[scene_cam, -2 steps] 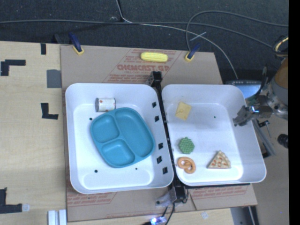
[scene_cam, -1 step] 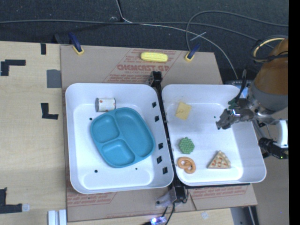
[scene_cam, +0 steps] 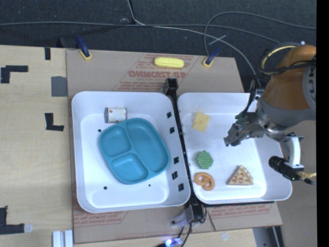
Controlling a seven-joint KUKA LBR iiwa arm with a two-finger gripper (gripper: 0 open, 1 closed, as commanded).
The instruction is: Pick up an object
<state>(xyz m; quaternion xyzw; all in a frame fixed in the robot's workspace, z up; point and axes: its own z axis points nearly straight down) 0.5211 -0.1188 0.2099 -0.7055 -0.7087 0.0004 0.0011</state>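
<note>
The right bin (scene_cam: 257, 194) holds a yellow cheese wedge (scene_cam: 200, 121), a green round toy (scene_cam: 204, 160), a brown pretzel (scene_cam: 204, 180) and a pizza slice (scene_cam: 240, 176). My gripper (scene_cam: 233, 138) hangs over the middle of the right bin, to the right of the cheese wedge and above the pizza slice. Nothing shows between its dark fingers.
The left bin (scene_cam: 85, 138) holds a blue divided plate (scene_cam: 134, 150) and a small white cylinder (scene_cam: 115, 113). A yellow corn cob (scene_cam: 168, 63) lies on the cardboard behind the bins. A black divider (scene_cam: 177, 138) runs between the bins. Cables hang above the right bin.
</note>
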